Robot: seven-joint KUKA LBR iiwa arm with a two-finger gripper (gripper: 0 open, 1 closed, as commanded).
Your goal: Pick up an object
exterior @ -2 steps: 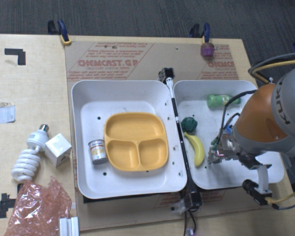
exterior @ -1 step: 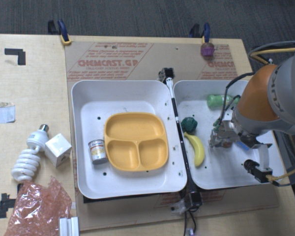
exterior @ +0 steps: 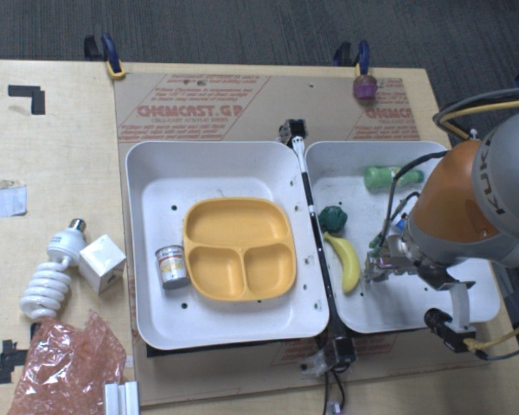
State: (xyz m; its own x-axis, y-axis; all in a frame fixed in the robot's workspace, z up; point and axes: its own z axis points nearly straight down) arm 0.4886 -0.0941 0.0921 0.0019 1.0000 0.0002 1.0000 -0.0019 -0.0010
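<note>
banana (exterior: 344, 262) lying at left side of right bin (exterior: 415, 318), my gripper (exterior: 377, 264) just beside it on its right, can't tell its state, green ball (exterior: 333, 218) above banana, yellow divided plate (exterior: 240, 248) and small can (exterior: 170, 266) in left bin (exterior: 147, 232)

— What lies in the right bin (exterior: 415, 318)?
— A banana (exterior: 346, 262), with a dark green ball (exterior: 333, 218) at its 12 o'clock. The gripper (exterior: 379, 266) hangs just at the banana's 3 o'clock.
— And the left bin (exterior: 147, 232)?
— A yellow tray (exterior: 240, 247), a small can (exterior: 170, 266) at its 9 o'clock.
</note>
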